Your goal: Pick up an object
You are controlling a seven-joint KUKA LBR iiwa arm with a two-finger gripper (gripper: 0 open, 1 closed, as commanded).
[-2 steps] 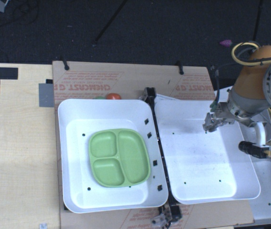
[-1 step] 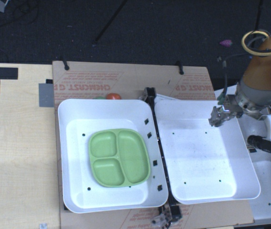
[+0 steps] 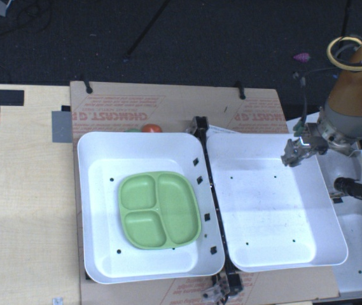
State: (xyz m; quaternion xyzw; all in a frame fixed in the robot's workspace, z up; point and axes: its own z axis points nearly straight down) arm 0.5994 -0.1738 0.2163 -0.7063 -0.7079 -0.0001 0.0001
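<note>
Camera view gives you two shallow white plastic bins; one green three-compartment plastic plate lies mid-floor in the left bin. The two-finger gripper hovers at the right bin's upper right rim; whether it's open you cannot tell.

There's the arm at the right edge: a broad orange band over a grey wrist collar. Below it, the end effector is a small cluster of grey and silver metal parts, with a thin dark cable alongside.
</note>
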